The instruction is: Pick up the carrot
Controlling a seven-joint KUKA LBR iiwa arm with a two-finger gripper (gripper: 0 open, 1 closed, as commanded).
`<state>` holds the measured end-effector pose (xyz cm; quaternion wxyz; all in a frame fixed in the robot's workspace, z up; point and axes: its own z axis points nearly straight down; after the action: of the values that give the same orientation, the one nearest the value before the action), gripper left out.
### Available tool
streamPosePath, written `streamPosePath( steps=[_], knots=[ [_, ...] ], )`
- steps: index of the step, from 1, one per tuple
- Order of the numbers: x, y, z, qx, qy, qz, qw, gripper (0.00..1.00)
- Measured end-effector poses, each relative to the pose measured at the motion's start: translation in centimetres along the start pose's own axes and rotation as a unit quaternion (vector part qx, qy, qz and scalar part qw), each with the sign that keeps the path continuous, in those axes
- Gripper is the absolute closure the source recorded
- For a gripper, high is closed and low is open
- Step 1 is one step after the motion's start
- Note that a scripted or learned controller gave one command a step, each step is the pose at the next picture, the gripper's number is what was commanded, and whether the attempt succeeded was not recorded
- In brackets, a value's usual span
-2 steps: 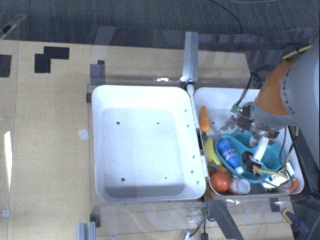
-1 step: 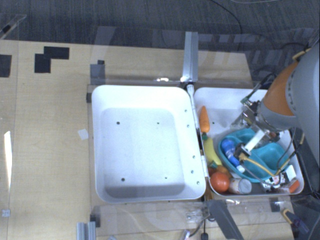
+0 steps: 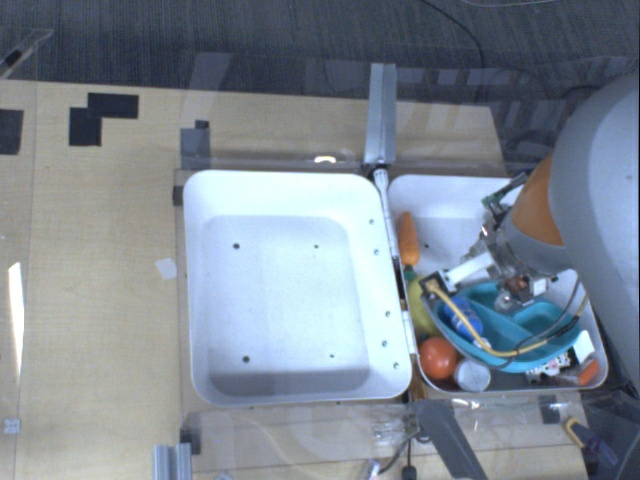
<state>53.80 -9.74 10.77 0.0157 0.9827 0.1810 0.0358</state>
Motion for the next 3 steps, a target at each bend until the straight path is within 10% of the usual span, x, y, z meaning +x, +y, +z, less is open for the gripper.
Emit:
streamPosePath(
  steps=[1, 2, 3],
  knots=[
    [-1.9, 1.5, -0.2, 0.000, 0.004, 0.010, 0.9999, 0.00],
    [-2.8, -2.1, 0.7, 0.007, -0.010, 0.074, 0.9972, 0.00],
    [-2.8, -2.1, -0.2, 0.008, -0.011, 0.069, 0.9975, 1.00]
  ],
)
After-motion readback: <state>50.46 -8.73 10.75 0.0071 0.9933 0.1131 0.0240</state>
